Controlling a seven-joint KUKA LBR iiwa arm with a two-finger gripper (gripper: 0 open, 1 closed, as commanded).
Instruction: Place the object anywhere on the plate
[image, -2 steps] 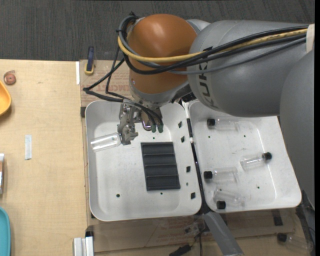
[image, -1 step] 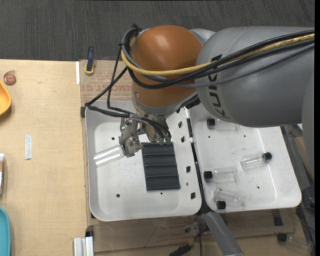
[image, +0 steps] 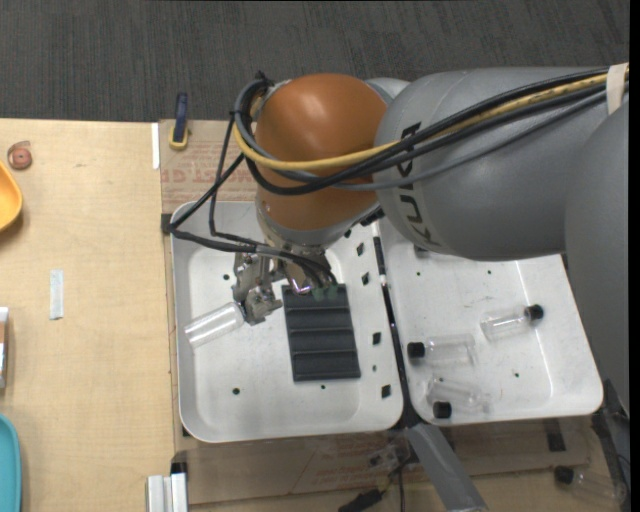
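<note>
A clear plastic tube (image: 212, 325) lies in the left white bin (image: 210, 405), near its left wall. My gripper (image: 254, 300) hangs low over this bin, under the orange wrist band. It sits right at the tube's right end, and contact cannot be made out. The grey arm covers the back of both bins. An orange curved dish edge (image: 6, 200) shows at the far left of the wooden bench.
The right bin (image: 560, 390) holds three clear tubes with black caps (image: 511, 322) (image: 441, 351) (image: 458, 402). A teal object (image: 6, 462) sits at the bench's lower left, and a small white strip (image: 56, 295) lies on the wood.
</note>
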